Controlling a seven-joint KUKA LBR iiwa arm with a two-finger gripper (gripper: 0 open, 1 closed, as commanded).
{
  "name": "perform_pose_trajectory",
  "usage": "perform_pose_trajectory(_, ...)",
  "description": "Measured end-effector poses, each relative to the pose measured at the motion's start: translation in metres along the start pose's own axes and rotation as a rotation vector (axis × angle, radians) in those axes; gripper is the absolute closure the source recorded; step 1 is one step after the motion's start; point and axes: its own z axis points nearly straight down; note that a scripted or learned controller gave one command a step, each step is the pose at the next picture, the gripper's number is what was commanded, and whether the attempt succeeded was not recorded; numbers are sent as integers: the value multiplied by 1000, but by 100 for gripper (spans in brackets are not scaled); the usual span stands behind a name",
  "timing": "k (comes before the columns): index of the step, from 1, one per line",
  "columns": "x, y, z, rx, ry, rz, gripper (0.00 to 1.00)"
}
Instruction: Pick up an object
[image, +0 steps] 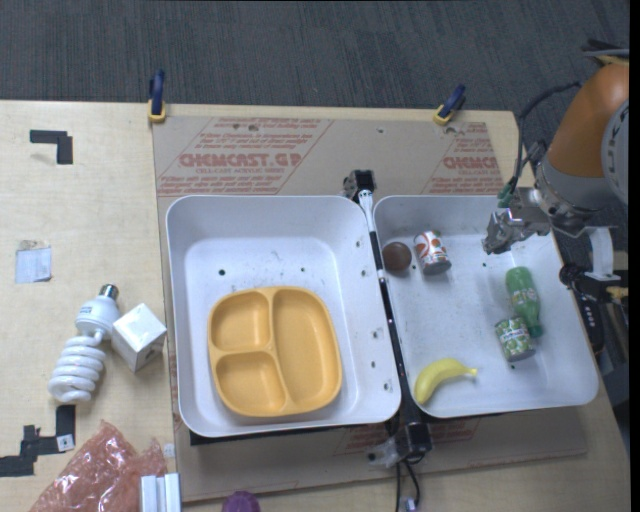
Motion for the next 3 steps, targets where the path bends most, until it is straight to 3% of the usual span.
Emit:
perform_pose_trajectory(1,0,0,0,0,0,0,0)
perform_pose_trajectory(2,54,-72,58,2,1,4,0)
perform_pose_trajectory(3,53,-71,48,0,0,5,100)
